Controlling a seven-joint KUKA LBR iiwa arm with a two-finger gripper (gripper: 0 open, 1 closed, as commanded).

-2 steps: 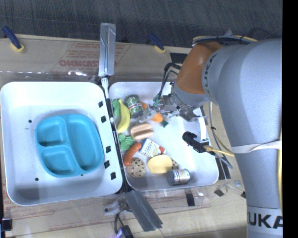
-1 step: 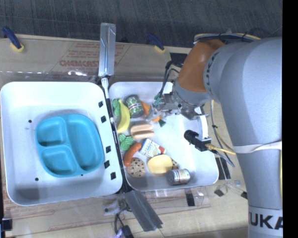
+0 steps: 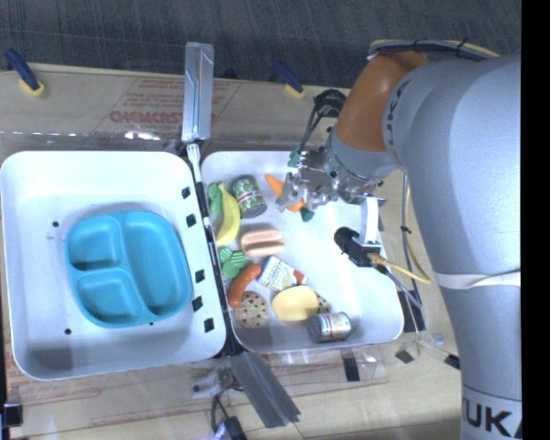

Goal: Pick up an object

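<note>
Camera view: gripper [image 3: 300, 193] sits over the orange carrot [image 3: 277, 185] in the right bin [image 3: 385, 324]; can't tell its grip, so centre before lifting.

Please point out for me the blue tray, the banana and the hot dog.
blue tray [image 3: 126, 266], camera view: on the ridge between its compartments.
banana [image 3: 227, 216], camera view: on its yellow middle.
hot dog [image 3: 261, 241], camera view: on the sausage's middle.

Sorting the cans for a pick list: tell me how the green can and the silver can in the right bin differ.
The green can has a green label; the silver can is bare metal. The green can sits near the right bin's far end beside the banana, while the silver can rests at the near edge beside the yellow lemon-like piece. Both are small toy cans.
</note>
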